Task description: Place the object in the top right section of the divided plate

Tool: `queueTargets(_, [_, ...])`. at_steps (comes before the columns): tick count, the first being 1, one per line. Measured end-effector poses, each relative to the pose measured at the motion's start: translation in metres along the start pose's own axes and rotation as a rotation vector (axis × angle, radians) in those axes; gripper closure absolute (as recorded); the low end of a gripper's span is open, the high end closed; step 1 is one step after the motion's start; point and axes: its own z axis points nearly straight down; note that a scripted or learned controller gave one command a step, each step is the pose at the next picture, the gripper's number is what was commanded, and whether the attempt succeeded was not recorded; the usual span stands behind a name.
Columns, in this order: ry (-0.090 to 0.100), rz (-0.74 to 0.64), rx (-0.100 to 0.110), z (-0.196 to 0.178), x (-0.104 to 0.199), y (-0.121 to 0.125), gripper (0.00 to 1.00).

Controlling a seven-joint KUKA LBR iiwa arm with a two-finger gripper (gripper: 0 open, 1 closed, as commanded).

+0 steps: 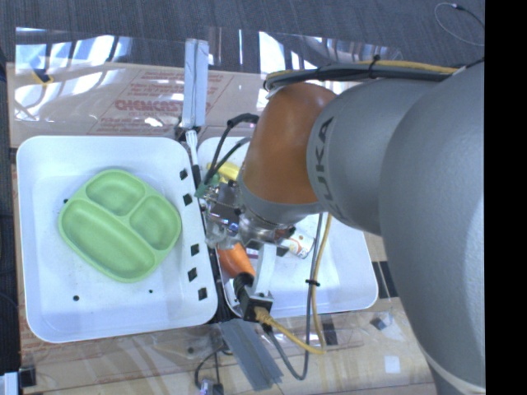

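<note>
A green divided plate (pixel 120 223) with three sections lies in the left white bin (pixel 49 303). Nothing rests in any of its sections. The arm's orange band and wrist reach down into the left part of the right bin (pixel 354 290). The gripper (pixel 233 245) is down there near the bin's left wall, mostly hidden by the wrist. An orange object (pixel 236 259) shows just below the wrist, close to the gripper. A yellow object (pixel 227 172) peeks out behind the wrist at the upper left of that bin.
A divider with black clips (pixel 196 249) separates the two bins. A grey upright post (pixel 195 85) stands at the back between them. Cables (pixel 311 319) hang from the arm over the right bin's front edge. The big grey arm covers most of the right side.
</note>
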Motion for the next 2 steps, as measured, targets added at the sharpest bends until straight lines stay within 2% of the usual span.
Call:
queueTargets(1, [0.0, 0.001, -0.001, -0.0003, 0.0, 0.0002, 0.0])
queueTargets(2, [-0.002, -0.005, 0.002, -0.0093, 0.0007, 0.0002, 1.0])
